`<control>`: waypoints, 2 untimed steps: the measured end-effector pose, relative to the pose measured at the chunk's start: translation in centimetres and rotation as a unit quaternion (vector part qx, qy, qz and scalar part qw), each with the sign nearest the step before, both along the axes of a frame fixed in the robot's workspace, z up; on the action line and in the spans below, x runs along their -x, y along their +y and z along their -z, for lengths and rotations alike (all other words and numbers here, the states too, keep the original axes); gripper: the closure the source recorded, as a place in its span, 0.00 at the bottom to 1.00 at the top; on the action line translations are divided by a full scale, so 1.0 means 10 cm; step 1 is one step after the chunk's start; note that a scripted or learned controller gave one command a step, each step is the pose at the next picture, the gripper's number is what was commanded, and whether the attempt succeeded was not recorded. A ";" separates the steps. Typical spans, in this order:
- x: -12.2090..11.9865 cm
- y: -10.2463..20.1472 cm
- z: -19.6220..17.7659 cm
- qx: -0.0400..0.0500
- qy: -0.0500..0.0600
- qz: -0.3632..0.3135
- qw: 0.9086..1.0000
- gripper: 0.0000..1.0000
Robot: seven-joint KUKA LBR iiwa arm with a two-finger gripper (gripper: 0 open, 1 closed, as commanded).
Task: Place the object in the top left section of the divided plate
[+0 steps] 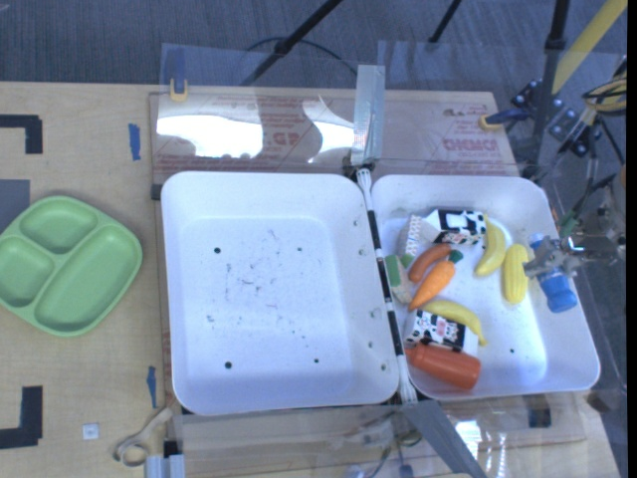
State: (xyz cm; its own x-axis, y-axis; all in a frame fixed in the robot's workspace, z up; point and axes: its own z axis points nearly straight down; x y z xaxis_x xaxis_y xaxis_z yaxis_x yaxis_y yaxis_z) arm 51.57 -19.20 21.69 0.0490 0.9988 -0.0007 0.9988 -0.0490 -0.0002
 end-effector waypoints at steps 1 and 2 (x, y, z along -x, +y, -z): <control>0.00 0.00 0.00 0.000 0.000 0.000 1.000 0.00; 0.26 -0.14 1.04 0.005 -0.012 -0.096 0.995 0.00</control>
